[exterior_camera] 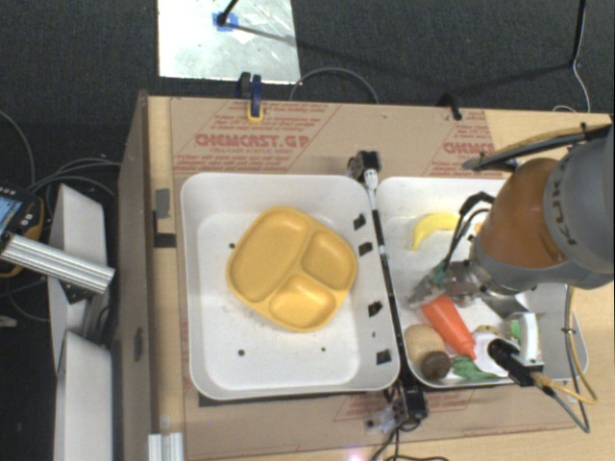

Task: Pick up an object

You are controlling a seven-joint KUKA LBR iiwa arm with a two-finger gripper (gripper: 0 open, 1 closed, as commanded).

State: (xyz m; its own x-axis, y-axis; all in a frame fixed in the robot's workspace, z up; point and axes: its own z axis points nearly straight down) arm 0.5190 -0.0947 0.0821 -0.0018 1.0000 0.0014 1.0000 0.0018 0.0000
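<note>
Nothing is lifted yet: the gripper [444,284] is down in the right bin [404,209], just above the toy carrot [449,322], and whether it is wide or narrow I cannot tell. A banana [432,226] lies at its twelve o'clock. The cardboard [288,128] under both bins reads "CHEMCAST GP".

Two white bins are borne side by side on the bench [288,137]: left bin [207,286] at nine o'clock, right bin [399,200] at three.
</note>
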